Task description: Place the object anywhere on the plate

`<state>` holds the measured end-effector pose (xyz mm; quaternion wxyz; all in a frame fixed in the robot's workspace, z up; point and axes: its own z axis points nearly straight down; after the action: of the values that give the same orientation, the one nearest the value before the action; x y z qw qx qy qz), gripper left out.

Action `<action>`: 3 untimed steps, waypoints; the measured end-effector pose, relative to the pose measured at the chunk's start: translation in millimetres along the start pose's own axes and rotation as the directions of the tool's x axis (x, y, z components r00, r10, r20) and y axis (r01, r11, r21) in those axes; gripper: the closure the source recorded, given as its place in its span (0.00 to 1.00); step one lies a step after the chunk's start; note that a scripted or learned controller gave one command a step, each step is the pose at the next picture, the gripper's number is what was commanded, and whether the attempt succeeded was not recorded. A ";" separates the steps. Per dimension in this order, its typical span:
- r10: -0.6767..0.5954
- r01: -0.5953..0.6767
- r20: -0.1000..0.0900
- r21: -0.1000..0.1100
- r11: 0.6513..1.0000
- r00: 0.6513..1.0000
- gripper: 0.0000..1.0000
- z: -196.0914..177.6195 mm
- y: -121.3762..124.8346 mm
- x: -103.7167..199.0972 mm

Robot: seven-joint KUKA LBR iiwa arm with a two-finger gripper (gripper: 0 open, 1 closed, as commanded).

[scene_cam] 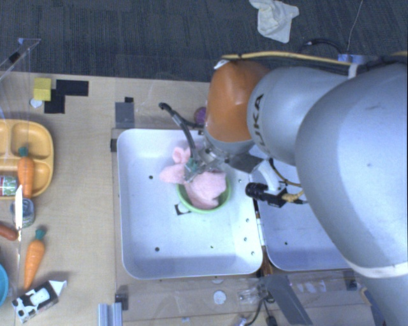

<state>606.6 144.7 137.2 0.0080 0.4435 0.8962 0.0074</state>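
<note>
I am looking down from the one camera at a pale wooden bench (76, 255). Two white bins are sitting side by side on it. The left bin (153, 235) is lying in full sight. The right bin (299, 251) is mostly hiding under the big grey arm (338, 146), which is reaching in from the right with its orange band (233, 102) near the left bin's far edge.

The gripper (199, 162) is hanging over the middle of the left bin, a bit toward its far right corner. I cannot tell how its tip is set, because it is small and dark against the toy.

A green plate (203, 202) is sitting in the left bin, near the middle. A pink soft toy (205, 186) is lying on it. The toy's body is covering most of the plate, and its ears are sticking out over the plate's far left rim onto the bin floor. The gripper is touching or just above the toy where the ears meet the body.

At the bench's left edge a yellow tray (35, 149) is holding a toy carrot (25, 175). Another toy carrot (33, 255) is lying near the front left corner, beside a small black and white box (38, 297).

Beyond the bench's far edge, dark carpet (127, 38) is covering the floor, and a crumpled white cloth (275, 18) is lying on it.
</note>
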 end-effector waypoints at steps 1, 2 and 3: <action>0.122 -0.122 -0.003 0.012 0.993 0.993 1.00 -31.0 17.0 45.8; 0.562 -0.562 0.002 0.009 0.827 0.827 1.00 24.4 38.9 43.6; 0.530 -0.530 0.002 0.013 0.848 0.848 1.00 -86.6 13.8 48.3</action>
<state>586.5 190.9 223.6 0.0022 0.6736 0.7391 0.0036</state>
